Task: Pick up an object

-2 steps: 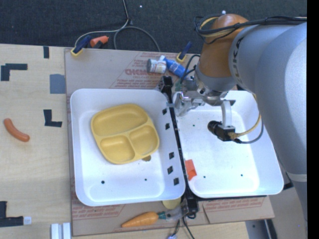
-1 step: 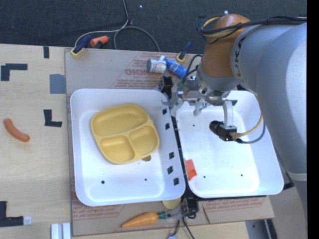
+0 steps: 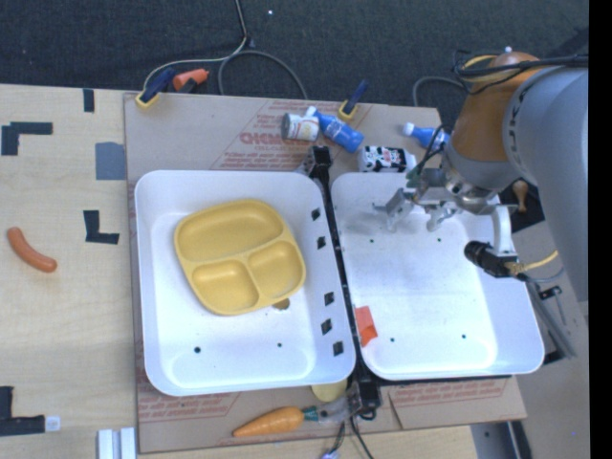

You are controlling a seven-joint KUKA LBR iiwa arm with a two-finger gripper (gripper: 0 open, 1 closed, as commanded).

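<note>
A yellow divided plate (image 3: pixel 239 254) lies in the left white bin (image 3: pixel 163 352). A small brown bit (image 3: pixel 280 304) peeks out from under the plate's lower right edge. My gripper (image 3: pixel 416 210) hangs over the upper part of the right white bin (image 3: pixel 507 347), pointing down, and it is open. Its two grey fingers (image 3: pixel 390 204) are spread apart with nothing between them. The bin floor shows white under the gripper. The plate is well to the gripper's left, across the divider between the bins.
Outside the bins lie a carrot (image 3: pixel 270 422) at the front, a sausage (image 3: pixel 32 250) far left, and a white bottle (image 3: pixel 301 124), a blue tube (image 3: pixel 342 132) and a black-and-white item (image 3: pixel 382 159) at the back. An orange tag (image 3: pixel 365 325) sits by the divider.
</note>
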